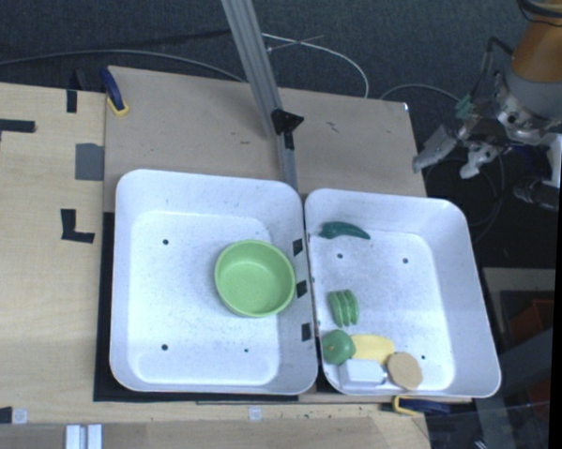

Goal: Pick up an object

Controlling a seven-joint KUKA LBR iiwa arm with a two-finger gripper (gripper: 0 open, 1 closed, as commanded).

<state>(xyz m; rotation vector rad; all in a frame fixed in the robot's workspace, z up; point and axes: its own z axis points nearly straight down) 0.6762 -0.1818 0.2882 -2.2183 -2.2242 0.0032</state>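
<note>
Dark carpet and loose cables lie behind a pale wooden bench (35, 253) carrying two shallow white bins. Up at the far right corner, the gripper (459, 153) hangs over the floor beyond the bench edge, well apart from everything it might pick; whether it is spread or pressed together I cannot tell from this angle. The nearest candidates sit in the right bin (450, 228): a dark green pepper-like piece (344, 232) near the top wall, a ribbed green piece (343, 308) below it, and at the bottom corner a crowded cluster of a green ball (338, 345), a yellow piece (373, 346), a white block (363, 371) and a tan disc (405, 370), touching or nearly so. That cluster looks risky to me: a descent there could catch two things, or knock one against the wall. The pepper piece hugs the rim, which may block a finger. Further out, the left bin (151, 203) holds a green bowl (254, 278), and a slanted metal pole (257, 63) crosses above the bins' seam.
</note>
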